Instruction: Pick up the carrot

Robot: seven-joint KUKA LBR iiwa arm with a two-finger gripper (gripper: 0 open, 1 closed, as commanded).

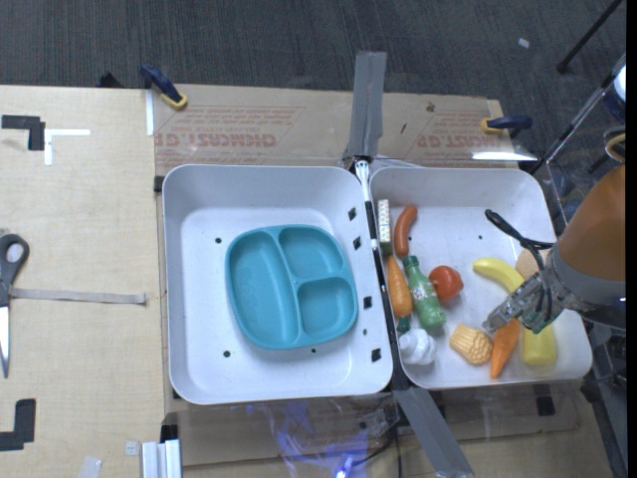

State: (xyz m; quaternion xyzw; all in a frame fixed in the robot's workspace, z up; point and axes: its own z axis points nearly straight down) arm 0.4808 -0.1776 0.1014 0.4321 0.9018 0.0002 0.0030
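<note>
Two white bins sit side by side on the bench. The left bin [189,267] holds a teal plate [292,285] with three compartments, lying near its middle.

The right bin [468,182] holds a scatter of toy food. A sausage [402,229] lies near the top left, tilted. Below it, along the left wall, lies an orange carrot [398,287], pointing roughly up and down, touching a green bottle [426,293] just to its right. A tomato [445,282] sits beside the bottle. A white garlic [417,346] rests at the lower left, below the bottle. A corn cob [471,344] lies near the front wall. A second carrot [504,347] lies just right of the corn, tip pointing down toward the front wall. A banana [498,270] curves above it, and a yellow block [539,345] sits at the right of the second carrot.

The arm [597,237] reaches in from the right, its orange band over the bin's right edge. The gripper [520,309] hangs low over the bin, right at the upper end of the second carrot, between the banana and the yellow block. Whether the fingers are spread or closed cannot be told, nor whether they touch the carrot.

Scissors [10,267] lie on the bench at far left, well apart from the bins.
</note>
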